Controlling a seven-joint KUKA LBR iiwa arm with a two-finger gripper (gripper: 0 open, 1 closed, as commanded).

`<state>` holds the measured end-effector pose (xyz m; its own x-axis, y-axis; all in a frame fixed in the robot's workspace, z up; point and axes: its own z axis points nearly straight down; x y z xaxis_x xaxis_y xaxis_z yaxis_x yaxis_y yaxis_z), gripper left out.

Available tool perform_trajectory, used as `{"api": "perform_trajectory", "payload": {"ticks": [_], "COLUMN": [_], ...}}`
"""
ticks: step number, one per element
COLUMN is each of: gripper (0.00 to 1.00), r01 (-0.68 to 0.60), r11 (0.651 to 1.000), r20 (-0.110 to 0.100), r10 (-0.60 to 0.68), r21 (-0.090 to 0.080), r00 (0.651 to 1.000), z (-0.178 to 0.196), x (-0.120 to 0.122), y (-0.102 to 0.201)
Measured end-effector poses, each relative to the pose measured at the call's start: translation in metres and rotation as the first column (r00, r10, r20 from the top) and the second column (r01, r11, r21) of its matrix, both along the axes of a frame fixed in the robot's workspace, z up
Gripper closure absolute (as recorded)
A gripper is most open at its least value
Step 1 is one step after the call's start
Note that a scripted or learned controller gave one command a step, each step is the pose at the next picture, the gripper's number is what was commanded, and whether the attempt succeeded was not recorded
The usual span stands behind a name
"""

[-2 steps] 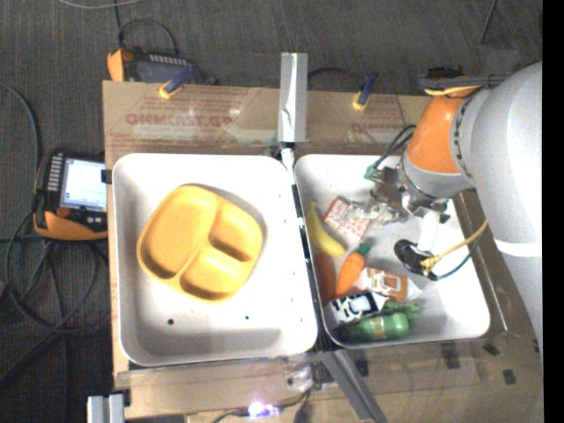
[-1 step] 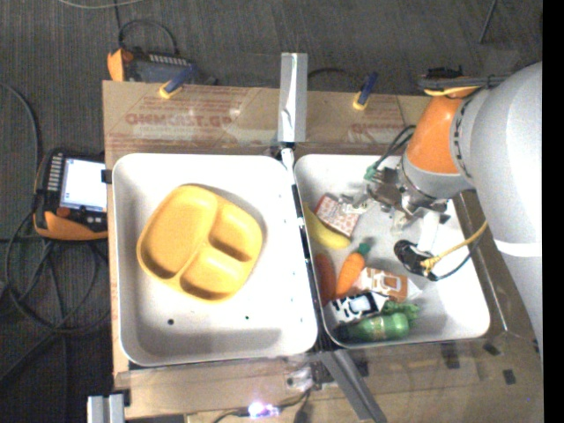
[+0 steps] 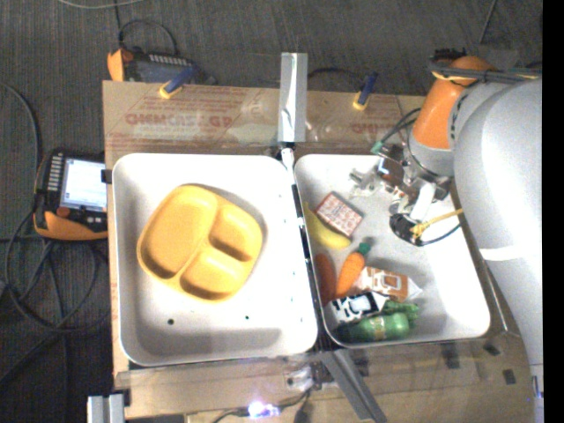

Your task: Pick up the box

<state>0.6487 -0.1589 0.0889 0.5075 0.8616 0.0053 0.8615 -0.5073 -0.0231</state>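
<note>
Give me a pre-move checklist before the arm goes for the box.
1. Box in view, right bin: ok.
2. Box top uncovered: ok.
3. Space around box: not ok, it overlaps a banana at the bin's left wall.
4. Gripper over box: not ok, it sits to the camera view's right of it.
5. Jaws open: cannot tell.
6. Other clutter, carrot and bottle, apart from box: ok.
</note>
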Motion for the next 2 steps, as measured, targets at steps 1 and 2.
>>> {"api": "perform_trajectory", "payload": {"ticks": [1,2], "gripper": [0.0,0.0], "r01": [0.172,0.239], "r11": [0.985,0.97], "r20": [0.006,0.025], "r10": [-0.172,-0.238], "r21": [-0.017,-0.038], "r00": [0.985,0.971], "z": [0.034,0.005], "x": [0.018,0.004], "y": [-0.05,-0.011]}}
